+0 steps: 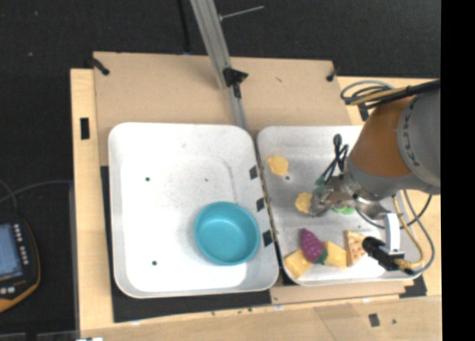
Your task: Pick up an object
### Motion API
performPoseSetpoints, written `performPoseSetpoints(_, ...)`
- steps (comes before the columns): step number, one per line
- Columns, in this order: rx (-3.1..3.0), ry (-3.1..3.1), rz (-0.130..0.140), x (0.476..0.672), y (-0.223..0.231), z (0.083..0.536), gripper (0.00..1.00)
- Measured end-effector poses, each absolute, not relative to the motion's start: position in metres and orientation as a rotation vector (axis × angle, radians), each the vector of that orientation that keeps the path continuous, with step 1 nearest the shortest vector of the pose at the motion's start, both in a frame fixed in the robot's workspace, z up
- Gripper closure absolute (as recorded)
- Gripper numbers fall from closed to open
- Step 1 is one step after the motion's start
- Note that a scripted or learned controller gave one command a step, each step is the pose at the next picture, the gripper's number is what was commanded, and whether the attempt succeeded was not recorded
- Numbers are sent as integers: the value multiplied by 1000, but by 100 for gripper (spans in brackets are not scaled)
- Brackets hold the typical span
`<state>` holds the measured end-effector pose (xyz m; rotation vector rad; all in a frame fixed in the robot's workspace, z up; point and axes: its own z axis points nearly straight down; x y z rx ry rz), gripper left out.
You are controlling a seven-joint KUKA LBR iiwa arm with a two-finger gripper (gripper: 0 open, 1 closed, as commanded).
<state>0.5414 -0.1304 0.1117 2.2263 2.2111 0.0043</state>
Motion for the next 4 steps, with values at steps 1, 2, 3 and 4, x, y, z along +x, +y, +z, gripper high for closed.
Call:
performPoseSetpoints(1,2215,2221,6,537,-126,159,100)
performPoseSetpoints(2,2215,2221,3,536,-124,220,100)
performPoseSetpoints(3,2212,2221,6,538,-126,264,100)
performPoseSetpoints(4,2214,2227,2,538,-79,252,100)
